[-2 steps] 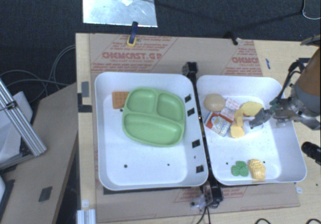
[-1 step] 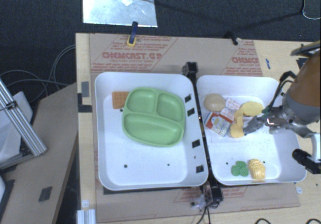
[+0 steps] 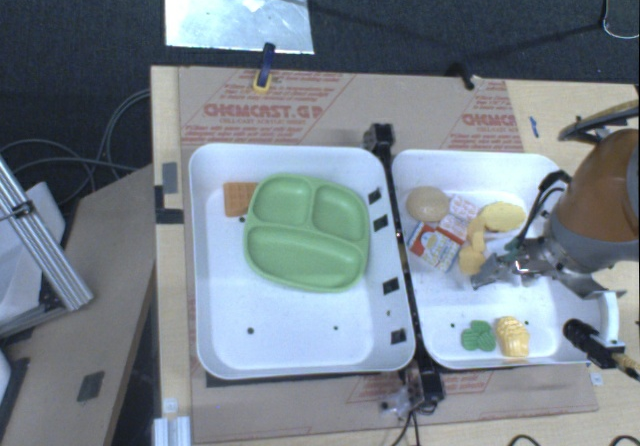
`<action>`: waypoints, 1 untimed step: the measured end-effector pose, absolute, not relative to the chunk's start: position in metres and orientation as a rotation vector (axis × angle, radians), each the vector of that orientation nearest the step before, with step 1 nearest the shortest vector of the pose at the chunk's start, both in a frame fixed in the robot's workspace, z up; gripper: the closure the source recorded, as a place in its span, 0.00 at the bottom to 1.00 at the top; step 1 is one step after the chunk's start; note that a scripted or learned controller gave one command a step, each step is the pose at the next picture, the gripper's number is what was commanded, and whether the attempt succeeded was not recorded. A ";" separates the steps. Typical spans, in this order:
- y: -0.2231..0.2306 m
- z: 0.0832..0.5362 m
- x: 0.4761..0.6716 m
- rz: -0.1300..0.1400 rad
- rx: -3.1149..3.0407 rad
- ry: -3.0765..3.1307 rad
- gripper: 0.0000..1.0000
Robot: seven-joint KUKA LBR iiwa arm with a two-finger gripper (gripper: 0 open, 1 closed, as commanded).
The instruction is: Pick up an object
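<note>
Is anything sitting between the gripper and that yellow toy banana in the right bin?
Nothing visible. The gripper is low in the right bin, right beside the yellow toy banana, with no item in between.

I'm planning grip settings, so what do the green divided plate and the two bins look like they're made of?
Green divided plate: probably molded plastic, matte; even colour, rounded compartment ridges. Left bin and right bin: likely thin formed plastic, smooth, slightly glossy white, with rounded corners and raised rims.
</note>
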State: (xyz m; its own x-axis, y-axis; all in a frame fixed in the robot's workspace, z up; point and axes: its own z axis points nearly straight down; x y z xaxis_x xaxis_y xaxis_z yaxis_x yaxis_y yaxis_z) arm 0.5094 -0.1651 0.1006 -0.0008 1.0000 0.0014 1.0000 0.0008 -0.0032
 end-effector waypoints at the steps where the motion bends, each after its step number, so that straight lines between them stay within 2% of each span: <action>1: -0.165 0.084 0.510 0.000 -2.219 -2.222 0.00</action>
